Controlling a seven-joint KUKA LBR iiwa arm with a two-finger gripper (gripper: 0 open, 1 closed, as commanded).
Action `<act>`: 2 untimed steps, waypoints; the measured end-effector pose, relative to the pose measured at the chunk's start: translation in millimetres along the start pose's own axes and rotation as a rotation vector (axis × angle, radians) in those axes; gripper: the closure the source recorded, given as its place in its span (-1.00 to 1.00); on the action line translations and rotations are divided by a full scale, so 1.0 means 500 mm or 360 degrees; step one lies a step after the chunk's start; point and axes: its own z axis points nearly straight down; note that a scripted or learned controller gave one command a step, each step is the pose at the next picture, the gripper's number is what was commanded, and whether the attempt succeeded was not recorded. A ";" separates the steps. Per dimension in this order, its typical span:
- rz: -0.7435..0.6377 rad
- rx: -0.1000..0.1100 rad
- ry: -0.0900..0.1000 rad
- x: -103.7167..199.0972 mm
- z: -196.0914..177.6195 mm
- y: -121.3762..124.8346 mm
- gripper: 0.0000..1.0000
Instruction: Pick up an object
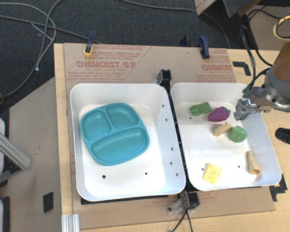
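— Camera view first: what is sitting in the two bins?

— The left bin (pixel 82 100) is holding a teal divided plate (pixel 115 133), lying flat and slightly turned. The right bin (pixel 198 90) is carrying the small toy foods: a green leafy piece (pixel 200 109) near the top, a purple grape bunch (pixel 218 114) just beside it on the right, a tan piece (pixel 222 129) below the grapes, and a green round fruit (pixel 238 134) just beside that tan piece. A yellow cheese wedge (pixel 212 173) is lying near the bin's front edge, and a tan cone-like piece (pixel 253 163) is resting close to the right wall.

— And the arm?

— It is reaching in from the right, its grey body and orange band (pixel 287 62) showing at the picture's edge. The gripper (pixel 241 111) is hanging over the upper right part of the right bin, just right of the grape bunch and above the green fruit.

— Is it gripping anything?

— That cannot be told; the tip is too small and cluttered to read. No toy is showing between it, and all of them are lying on the bin floor.

— Anything around the bins?

— Both are sitting on a cardboard sheet (pixel 135 62) held by two blue clamps (pixel 90 41) at its far edge.
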 end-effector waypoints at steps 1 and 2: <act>-0.0003 0.0001 0.0001 -0.001 -0.080 0.003 1.00; -0.0011 0.0014 0.0009 0.108 -0.048 0.015 1.00</act>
